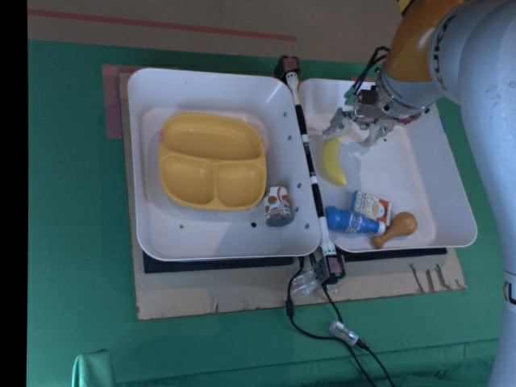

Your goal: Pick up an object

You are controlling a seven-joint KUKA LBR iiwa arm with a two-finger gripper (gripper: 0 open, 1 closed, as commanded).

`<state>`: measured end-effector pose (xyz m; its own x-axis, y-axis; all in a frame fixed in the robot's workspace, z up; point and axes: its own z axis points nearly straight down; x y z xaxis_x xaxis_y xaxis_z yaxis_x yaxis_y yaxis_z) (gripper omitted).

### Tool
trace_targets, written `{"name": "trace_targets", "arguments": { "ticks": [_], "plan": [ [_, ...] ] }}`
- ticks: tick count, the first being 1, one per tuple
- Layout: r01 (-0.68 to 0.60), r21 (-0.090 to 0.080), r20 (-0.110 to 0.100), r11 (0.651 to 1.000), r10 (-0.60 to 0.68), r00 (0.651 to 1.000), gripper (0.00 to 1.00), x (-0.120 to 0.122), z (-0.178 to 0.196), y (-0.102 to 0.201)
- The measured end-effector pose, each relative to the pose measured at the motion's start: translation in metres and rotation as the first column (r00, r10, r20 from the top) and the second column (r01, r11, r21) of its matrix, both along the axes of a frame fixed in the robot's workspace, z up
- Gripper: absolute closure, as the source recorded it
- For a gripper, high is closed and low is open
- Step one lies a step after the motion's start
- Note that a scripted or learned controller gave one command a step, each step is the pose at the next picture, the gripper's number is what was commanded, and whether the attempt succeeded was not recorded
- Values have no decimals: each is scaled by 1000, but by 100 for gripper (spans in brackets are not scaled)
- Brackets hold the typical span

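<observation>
Banana [334, 161] is what I see nearest the claw [358, 129]: it lies in the right bin [451, 192], close to that bin's left wall, its upper tip just under the claw's left finger. From my camera view the claw hangs over the upper part of the right bin with its fingers spread apart and nothing between them. Lower in the same bin I see a small carton [371, 207], a blue bottle [351, 221] lying on its side just beside it, and a brown toy drumstick [395, 229] touching the bottle's cap end. In the left bin [153, 95] sits a yellow divided plate [213, 160], and a small can [279, 206] stands near the plate's lower right corner. Both bins rest on cardboard over the green bench [72, 216]. Cables [322, 321] trail from the divider between the bins toward the front.
</observation>
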<state>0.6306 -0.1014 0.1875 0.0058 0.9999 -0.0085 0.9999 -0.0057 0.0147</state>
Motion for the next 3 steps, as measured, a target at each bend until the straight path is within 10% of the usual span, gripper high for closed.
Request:
{"name": "trace_targets", "arguments": {
  "ticks": [1, 2, 3],
  "plan": [
    [5, -7, 16, 1000, -5, 1000, 100, 3, 18, -3],
    [3, 0, 1, 1000, -3, 1000, 100, 14, 134, -69],
    [2, 0, -1, 1000, -2, 1000, 0, 14, 133, -69]
  ]
}}
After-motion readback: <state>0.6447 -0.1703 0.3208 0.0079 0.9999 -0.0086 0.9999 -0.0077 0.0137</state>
